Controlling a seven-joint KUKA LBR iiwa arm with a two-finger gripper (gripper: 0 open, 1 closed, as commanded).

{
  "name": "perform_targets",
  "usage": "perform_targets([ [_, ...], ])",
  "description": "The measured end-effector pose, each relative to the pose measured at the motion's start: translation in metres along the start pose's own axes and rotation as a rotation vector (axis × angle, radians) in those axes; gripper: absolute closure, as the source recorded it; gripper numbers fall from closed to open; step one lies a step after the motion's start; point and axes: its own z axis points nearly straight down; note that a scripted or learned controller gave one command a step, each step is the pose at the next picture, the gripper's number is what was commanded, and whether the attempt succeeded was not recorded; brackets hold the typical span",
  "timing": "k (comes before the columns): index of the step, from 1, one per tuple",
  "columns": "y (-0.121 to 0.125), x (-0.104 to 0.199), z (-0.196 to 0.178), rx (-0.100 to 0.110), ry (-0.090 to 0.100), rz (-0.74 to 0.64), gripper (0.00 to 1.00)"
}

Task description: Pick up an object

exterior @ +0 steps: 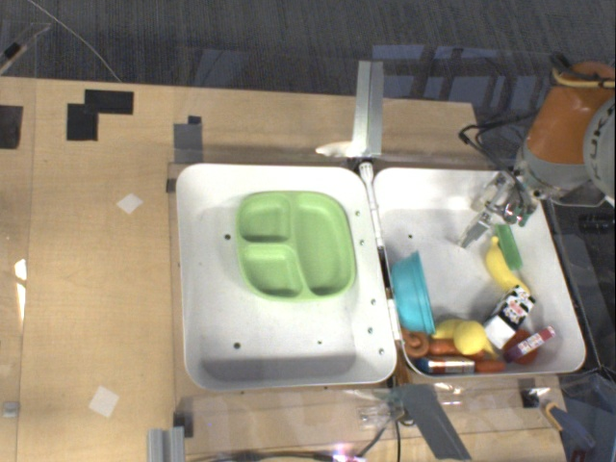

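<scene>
Your gripper (484, 221) hangs over the upper part of the right bin (423, 195), reaching in from the right, its 2 metal fingers spread apart with nothing between them. Just below and right of it you have a yellow banana (501, 269) with a green item (509, 246) lying alongside; the fingertips look close to them, though you cannot tell from this slant whether they touch. Lower in that bin lie a blue bowl (414, 291) tipped on edge against the left wall, a yellow lemon-like fruit (469, 336), a black-and-white bottle (510, 314) and a red item (529, 345). Your left bin (207, 258) bears a green 3-part plate (294, 244).
</scene>
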Motion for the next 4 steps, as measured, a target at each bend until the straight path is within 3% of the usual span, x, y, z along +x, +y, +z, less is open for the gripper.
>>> perform_targets([
  [1, 0.038, 0.062, -0.001, -0.004, -0.01, -0.008, 0.0],
  [2, 0.004, 0.018, -0.009, 0.0, -0.013, -0.062, 0.0],
  [3, 0.008, 0.052, -0.001, -0.003, -0.01, 0.15, 0.0],
  [4, 0.0, -0.001, -0.001, -0.002, -0.004, 0.316, 0.0],
])
